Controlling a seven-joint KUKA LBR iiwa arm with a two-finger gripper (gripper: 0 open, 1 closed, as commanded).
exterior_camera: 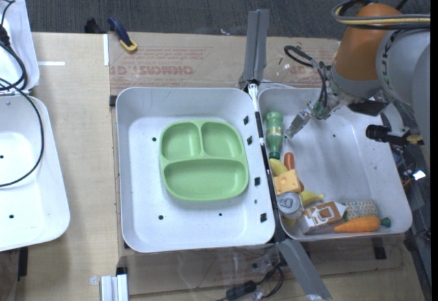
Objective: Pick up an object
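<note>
Mirrored red lettering printed across the cardboard sheet (164, 60) covering the desk (68, 46); not legible. Small print on the brown carton (321, 216) and on the round can lid (290, 204); too small to read.

Right bin (356, 149): green bottle (274, 131) upright against the left wall, yellow wedge (289, 180) and banana (277, 167) below it, carrot (357, 225) along the near edge beside the carton. Pieces in this cluster overlapping, partly hidden.

Left bin (137, 176): green divided plate (203, 160), lying flat.

Claw (298, 123) low over the right bin, just right of the bottle, nothing visibly gripped. Finger spacing too blurred to judge. Arm cut off at the right frame edge.
</note>
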